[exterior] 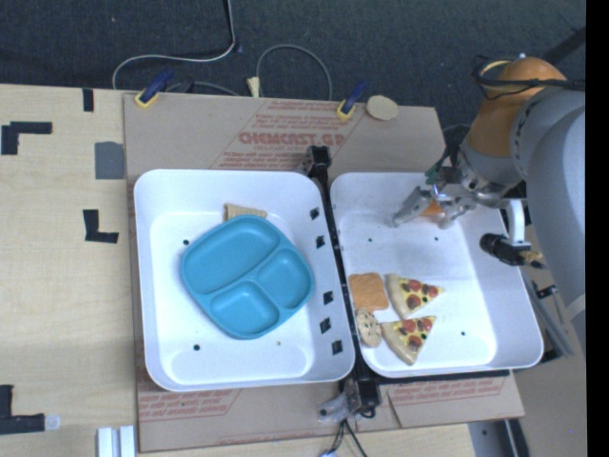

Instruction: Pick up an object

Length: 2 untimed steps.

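Hovering in the right white bin's (495, 336) upper part, the grey two-finger gripper (430, 207) is spreading open around something small and orange, unidentifiable; the toy pizza slices (411, 312) are lying below it, toward the frame's bottom.

Grey arm (561, 160) with an orange band (500, 112), black cables, seemingly metallic tool (433, 203).

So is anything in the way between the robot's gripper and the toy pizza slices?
Nothing visible is in the way. The gripper is over the upper part of the right bin, and the pizza slices lie lower down in the same bin beside a cracker and a small cookie. Only bare white floor lies between.
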Tool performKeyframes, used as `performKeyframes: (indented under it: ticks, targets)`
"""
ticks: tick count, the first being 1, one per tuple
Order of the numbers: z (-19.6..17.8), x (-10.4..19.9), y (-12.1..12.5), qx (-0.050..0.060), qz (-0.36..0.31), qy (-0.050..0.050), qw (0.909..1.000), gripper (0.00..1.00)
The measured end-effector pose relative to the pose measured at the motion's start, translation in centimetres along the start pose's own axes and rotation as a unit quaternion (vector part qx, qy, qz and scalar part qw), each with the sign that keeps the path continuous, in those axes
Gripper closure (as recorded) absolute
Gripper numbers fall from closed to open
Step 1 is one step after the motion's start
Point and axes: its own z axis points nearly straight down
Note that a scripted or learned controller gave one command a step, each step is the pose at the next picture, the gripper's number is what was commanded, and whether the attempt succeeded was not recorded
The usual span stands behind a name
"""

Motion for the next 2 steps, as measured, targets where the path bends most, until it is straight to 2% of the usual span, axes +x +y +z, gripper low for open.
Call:
performKeyframes:
  ticks: [1, 2]
  targets:
    - [-0.98, -0.66, -0.23, 0.001, 0.001, -0.007, 1.0, 1.0]
    - [-0.94, -0.58, -0.22, 0.002, 0.001, -0.007, 1.0, 0.0]
